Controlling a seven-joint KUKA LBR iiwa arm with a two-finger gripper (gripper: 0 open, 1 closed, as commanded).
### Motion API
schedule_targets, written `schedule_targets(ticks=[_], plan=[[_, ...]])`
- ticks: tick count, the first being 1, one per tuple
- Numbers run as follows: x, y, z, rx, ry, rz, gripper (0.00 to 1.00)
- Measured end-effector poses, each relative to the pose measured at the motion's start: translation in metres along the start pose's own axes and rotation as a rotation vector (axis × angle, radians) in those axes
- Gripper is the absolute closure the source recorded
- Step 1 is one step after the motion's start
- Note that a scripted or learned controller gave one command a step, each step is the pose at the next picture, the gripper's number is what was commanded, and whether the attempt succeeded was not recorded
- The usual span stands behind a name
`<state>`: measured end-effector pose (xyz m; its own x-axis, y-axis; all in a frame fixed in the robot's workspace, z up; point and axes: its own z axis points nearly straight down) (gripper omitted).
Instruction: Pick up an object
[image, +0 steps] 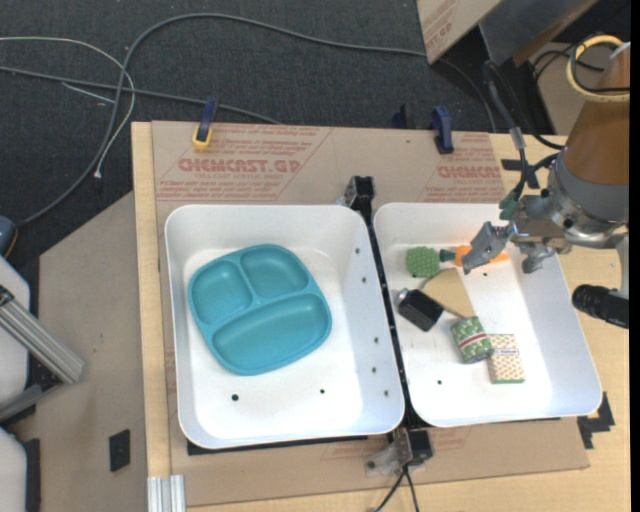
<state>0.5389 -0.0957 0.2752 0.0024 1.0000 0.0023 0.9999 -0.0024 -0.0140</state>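
Arm enters from the upper right of the frame, orange band above a grey wrist, tilted down and leftward over the right bin (560, 330). Gripper (508, 250) hangs at the bin's upper centre-right; its two grey fingers are spread apart with nothing between them.

Right bin, shallow white plastic, contains: a green bumpy-textured object (424, 262) at upper left, an orange piece (466, 256) just beside it and near the left finger, a tan flat wedge (455, 297) below, a black handled tool (419, 309) lying at a slant, a green patterned block (471, 339), and a pale patterned packet (506, 359) touching it.

Left bin (200, 400), same make, holds a teal three-compartment plate (260, 308), smooth and rounded
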Motion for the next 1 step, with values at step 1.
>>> schedule_targets(ticks=[1], plan=[[0.0004,0.0015,-0.0064,-0.012,-0.001,-0.003,0.00]])
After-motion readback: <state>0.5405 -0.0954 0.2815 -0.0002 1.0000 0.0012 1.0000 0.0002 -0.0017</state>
